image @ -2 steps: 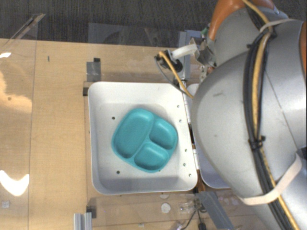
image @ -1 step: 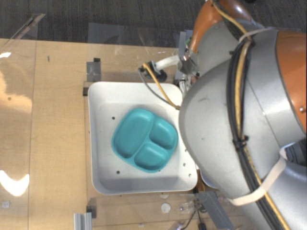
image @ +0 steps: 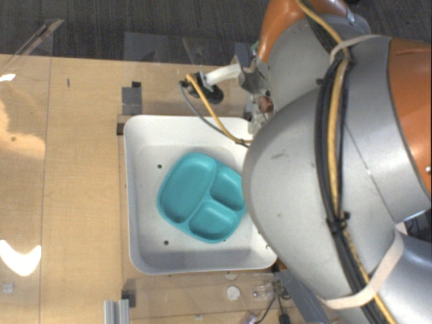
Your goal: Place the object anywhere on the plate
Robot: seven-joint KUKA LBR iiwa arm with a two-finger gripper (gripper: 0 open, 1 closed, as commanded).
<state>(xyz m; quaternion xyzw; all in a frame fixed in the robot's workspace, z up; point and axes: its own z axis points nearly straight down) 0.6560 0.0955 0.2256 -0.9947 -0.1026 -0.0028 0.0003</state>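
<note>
This is a robotics lab or test cell, not a home. A pale wooden bench (image: 67,181) carries a shallow white plastic bin (image: 138,201), with metal brackets (image: 133,98) fixed at its corners. A bulky grey industrial robot arm with orange sections (image: 337,167) looms over the right side, black and yellow cables (image: 335,147) strapped along its body. Clear acrylic panels (image: 40,39) stand at the bench's edge, and dark grey office-type carpet (image: 135,5) covers the floor beyond.
</note>
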